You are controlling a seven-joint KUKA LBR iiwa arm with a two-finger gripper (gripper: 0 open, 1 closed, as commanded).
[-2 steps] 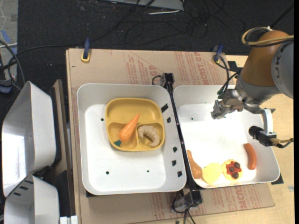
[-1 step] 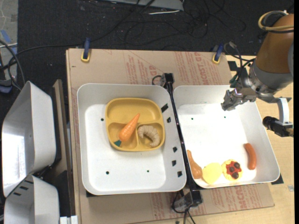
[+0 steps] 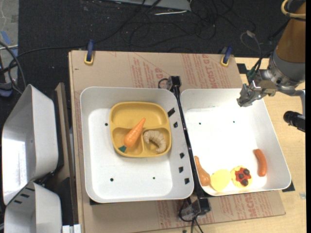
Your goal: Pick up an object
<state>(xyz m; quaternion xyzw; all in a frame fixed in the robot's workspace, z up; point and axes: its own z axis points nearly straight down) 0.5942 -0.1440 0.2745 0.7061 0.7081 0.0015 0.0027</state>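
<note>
My gripper (image 3: 244,99) hangs over the far right corner of the right bin (image 3: 228,130), with nothing visibly between its fingers. Along that bin's near edge lie an orange-brown drumstick-shaped piece (image 3: 201,172), a pale yellow round piece (image 3: 220,179), a small yellow piece with red and dark berries (image 3: 241,175), and a red-orange sausage (image 3: 261,162). In the left bin (image 3: 97,174) a yellow divided plate (image 3: 119,115) carries an orange carrot (image 3: 134,132) and a beige shrimp-like piece (image 3: 156,140). All these objects are well away from the gripper.
The bins sit side by side on a brown cardboard sheet (image 3: 146,67) held by yellow clamps (image 3: 89,57) at the far edge. Cables cross the dark floor beyond. A white box (image 3: 29,130) stands at the left.
</note>
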